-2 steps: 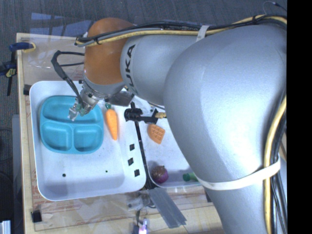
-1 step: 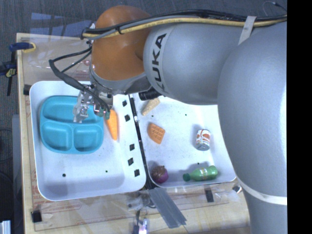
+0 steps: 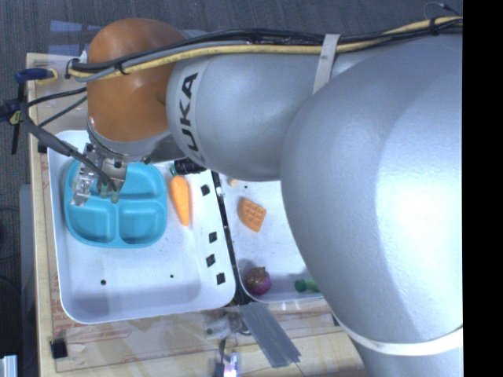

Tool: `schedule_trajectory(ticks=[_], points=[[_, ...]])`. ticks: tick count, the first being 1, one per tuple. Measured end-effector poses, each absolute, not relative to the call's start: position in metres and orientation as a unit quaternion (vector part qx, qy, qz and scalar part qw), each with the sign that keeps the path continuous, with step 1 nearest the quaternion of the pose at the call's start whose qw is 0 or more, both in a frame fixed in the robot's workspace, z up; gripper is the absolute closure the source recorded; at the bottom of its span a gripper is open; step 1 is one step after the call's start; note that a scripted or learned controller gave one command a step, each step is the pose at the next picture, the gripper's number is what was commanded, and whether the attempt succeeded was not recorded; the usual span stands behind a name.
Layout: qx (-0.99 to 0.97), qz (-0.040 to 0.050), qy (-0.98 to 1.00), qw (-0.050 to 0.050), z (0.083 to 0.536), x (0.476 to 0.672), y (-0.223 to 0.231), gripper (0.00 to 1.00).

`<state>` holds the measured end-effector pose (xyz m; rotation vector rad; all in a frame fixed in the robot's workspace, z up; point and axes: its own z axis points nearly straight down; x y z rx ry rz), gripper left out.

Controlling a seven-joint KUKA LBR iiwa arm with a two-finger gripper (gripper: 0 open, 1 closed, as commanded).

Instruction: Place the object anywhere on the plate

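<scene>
The carrot (image 3: pixel 181 199) lies in the left bin (image 3: pixel 141 289), long axis toward the near edge, just beside the blue plate (image 3: pixel 118 210) (divided). Whether the gripper (image 3: pixel 98 183) grips anything, I cannot tell. The right bin (image 3: pixel 271 246) holds a waffle (image 3: pixel 251 214) and an onion (image 3: pixel 258 280).

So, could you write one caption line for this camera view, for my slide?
KUKA arm's gripper over the blue divided plate in the left bin; carrot beside it.
</scene>
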<state>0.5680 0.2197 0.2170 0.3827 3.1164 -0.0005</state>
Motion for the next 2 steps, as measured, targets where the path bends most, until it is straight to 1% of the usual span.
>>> schedule_trajectory(ticks=[1, 2], points=[[0.089, 0.0002, 0.996, 0.002, 0.252, 0.555, 0.218, 1.0], [0.002, 0.0, 1.0, 0.001, 0.197, 0.595, 0.219, 1.0]])
